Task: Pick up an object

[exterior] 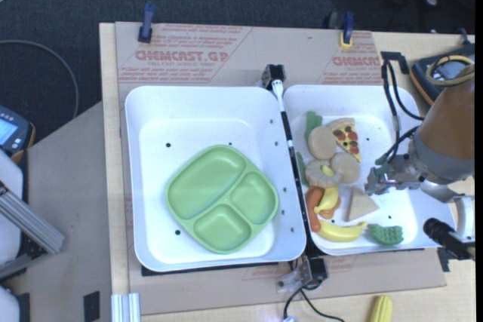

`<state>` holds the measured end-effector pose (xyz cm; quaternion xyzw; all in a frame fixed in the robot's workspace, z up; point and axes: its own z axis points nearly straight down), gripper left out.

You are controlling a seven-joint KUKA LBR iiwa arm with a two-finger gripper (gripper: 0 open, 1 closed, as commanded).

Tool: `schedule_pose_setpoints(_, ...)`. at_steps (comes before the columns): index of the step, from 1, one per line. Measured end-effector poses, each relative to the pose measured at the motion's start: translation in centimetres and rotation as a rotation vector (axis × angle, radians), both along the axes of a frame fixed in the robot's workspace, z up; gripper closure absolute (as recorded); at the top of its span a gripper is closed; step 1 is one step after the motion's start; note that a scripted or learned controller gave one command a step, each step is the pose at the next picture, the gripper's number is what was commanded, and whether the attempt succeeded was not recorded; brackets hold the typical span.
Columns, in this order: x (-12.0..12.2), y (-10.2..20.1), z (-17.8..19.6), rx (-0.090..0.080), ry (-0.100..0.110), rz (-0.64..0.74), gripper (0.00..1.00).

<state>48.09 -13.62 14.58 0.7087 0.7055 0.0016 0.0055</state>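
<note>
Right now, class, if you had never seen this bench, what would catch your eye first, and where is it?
Probably the green divided plate, lying alone in the left bin. Next comes the heap of toy food crowded against the left side of the right bin: a pizza slice, a banana and a green leafy piece. The arm's claw hangs over that heap's right edge.

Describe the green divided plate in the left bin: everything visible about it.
The green divided plate is pale green, looks like smooth moulded plastic, with rounded corners and three compartments: one large and two smaller. It lies flat and right side up, turned at an angle to the bin's sides, on the floor of the left white bin, toward its near side. Its compartments hold nothing, and only the bin touches it.
</note>
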Motion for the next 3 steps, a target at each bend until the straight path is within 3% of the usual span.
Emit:
schedule_pose_setpoints(1, -0.1, 10.9, 4.1, 0.008, 0.005, 0.017, 1.0)
schedule_pose_setpoints(2, 2.5, 18.9, 6.2, 0.007, 0.006, 0.014, 1.0)
schedule_pose_setpoints(3, -0.1, 13.9, 22.1, 0.006, -0.009, 0.003, 1.0)
